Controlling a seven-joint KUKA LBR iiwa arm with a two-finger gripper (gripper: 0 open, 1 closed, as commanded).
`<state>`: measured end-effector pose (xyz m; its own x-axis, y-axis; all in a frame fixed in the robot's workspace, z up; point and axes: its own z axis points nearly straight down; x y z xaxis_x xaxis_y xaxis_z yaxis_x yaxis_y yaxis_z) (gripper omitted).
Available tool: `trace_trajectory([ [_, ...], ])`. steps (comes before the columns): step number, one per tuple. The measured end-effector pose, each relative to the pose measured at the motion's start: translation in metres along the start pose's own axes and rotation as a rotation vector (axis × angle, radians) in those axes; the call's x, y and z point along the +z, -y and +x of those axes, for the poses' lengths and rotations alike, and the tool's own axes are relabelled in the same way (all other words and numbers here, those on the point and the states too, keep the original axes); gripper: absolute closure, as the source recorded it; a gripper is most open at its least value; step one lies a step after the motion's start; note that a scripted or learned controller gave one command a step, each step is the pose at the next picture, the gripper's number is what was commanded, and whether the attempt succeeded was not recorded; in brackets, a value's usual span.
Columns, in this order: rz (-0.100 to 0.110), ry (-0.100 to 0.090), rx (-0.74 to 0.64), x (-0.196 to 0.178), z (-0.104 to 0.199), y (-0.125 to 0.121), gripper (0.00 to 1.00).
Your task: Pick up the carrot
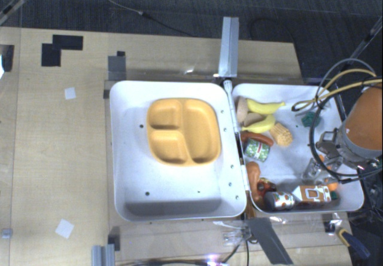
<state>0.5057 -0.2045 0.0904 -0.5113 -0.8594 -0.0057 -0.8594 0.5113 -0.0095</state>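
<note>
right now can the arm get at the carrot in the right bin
Probably yes. The carrot lies uncovered near the right bin's left wall, open from above, though the can and bottle crowd it, so a clean grasp looks tight.

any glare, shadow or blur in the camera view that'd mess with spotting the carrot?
Camera view: lighting is even and soft; the left bin shows a grey shadow band along its near wall and mild sheen on its floor. The carrot in the right bin is small and slightly soft, crowded by other items, but not glared. The arm at the right edge is blurry.
</note>
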Motion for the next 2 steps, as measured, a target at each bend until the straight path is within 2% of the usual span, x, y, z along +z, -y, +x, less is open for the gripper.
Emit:
trace_trajectory([
  [1, 0.01, 0.002, -0.329, -0.0004, 0.0063, -0.01, 1.0],
  [2, 0.008, 0.001, -0.645, 0.0, 0.0057, -0.011, 1.0],
])
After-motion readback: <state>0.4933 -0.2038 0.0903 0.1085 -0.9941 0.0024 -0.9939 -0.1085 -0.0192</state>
